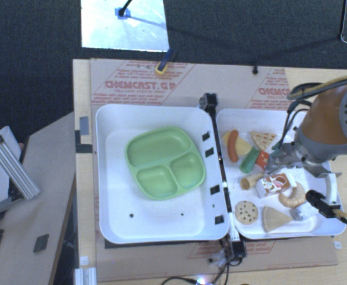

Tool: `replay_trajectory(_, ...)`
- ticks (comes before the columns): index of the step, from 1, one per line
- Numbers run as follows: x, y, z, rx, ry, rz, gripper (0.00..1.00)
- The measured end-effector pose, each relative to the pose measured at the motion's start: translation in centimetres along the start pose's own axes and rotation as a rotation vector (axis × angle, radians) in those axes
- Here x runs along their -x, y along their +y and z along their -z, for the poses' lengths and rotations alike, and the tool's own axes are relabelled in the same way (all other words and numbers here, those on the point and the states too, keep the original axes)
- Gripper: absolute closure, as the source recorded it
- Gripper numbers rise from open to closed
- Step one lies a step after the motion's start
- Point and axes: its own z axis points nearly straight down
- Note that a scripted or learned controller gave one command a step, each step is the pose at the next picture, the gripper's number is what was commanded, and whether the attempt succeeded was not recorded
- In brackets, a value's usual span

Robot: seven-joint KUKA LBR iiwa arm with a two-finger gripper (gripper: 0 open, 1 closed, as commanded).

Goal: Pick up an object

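Toy carton (pixel 274 183), mid right bin (pixel 233 119): light, rigid; judged best gripped across flat sides. End effector (pixel 278 157) beside it; closure cannot be told.

Two bins sit side by side before me: the left bin (pixel 111 218) holds a divided tray (pixel 164 162) at its centre. In the right bin (pixel 316 229), a cookie (pixel 245 212) lies at seven o'clock, a wedge (pixel 275 219) just beside it toward three o'clock, and a carton (pixel 274 184) at the centre.

A green divided tray (pixel 164 162) lies in the left white bin (pixel 111 177), on a printed bench board (pixel 139 83).
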Motion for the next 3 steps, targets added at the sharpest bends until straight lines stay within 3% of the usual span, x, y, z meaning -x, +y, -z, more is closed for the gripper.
replay_trajectory(3,0.5,1.0,12.5,-0.010,0.000,0.004,1.00)
